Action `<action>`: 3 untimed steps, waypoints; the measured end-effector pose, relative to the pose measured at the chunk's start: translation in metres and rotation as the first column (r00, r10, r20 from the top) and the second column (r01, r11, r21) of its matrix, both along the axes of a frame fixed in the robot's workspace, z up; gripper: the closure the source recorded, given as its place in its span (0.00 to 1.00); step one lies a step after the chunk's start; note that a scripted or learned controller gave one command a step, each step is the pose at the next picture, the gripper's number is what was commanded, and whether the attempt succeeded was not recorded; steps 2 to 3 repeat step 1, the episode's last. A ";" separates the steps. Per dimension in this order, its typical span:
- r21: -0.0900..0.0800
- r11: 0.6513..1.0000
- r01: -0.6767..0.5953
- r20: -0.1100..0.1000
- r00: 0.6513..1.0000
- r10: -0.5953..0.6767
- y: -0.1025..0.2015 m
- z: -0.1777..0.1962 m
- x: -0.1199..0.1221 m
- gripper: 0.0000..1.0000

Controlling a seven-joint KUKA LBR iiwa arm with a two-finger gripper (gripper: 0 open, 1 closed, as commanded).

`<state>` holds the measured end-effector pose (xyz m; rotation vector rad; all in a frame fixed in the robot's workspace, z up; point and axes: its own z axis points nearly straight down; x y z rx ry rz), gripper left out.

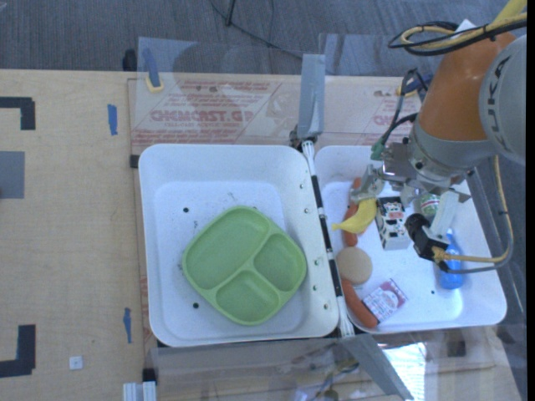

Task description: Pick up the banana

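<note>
Gripper: low in the right bin, just above the banana; whether it is apart, together or clamped cannot be made out, the wrist covering much of it. Banana: at the bin's left side, partly covered. Right of it, a small white box; below it, a tan ball, red packet, orange carrot; far right, a blue item. Left bin: green divided plate.

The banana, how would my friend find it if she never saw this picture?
Look in the right white bin, near its left wall. The banana lies just below the robot's hand, above a tan ball. It's the only yellow, curved thing there.
</note>
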<state>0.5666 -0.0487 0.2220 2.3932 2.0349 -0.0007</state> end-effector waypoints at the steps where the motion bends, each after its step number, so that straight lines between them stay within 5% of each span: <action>1: -0.001 0.999 0.039 0.000 0.999 -0.039 0.070 0.002 0.076 1.00; 3: -0.001 0.999 0.039 0.000 0.999 -0.039 0.070 0.002 0.076 1.00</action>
